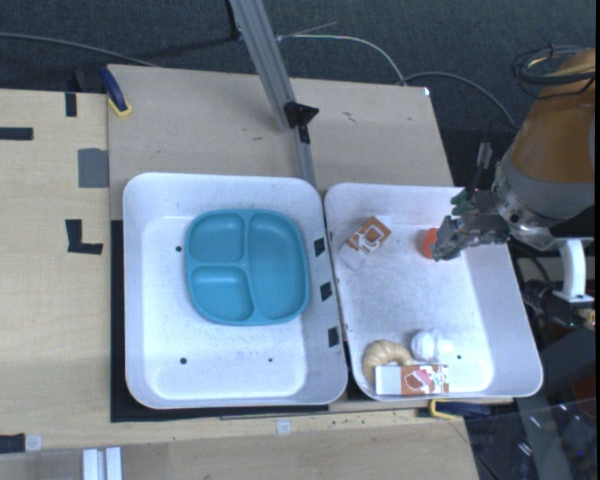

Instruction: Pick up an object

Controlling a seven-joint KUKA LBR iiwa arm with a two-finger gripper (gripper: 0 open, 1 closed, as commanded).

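The pincer (446,245) hangs over the right bin (500,308), just beside a small orange object (429,242); whether it is spread or pressed together, I cannot tell.

We are looking at a robotics lab: a plywood bench (230,118) is carrying two white bins (150,368), tape marks (80,236) are dotting the wood, cables (360,48) are trailing over dark carpet (380,8), and a metal camera pole (265,53) is rising overhead.
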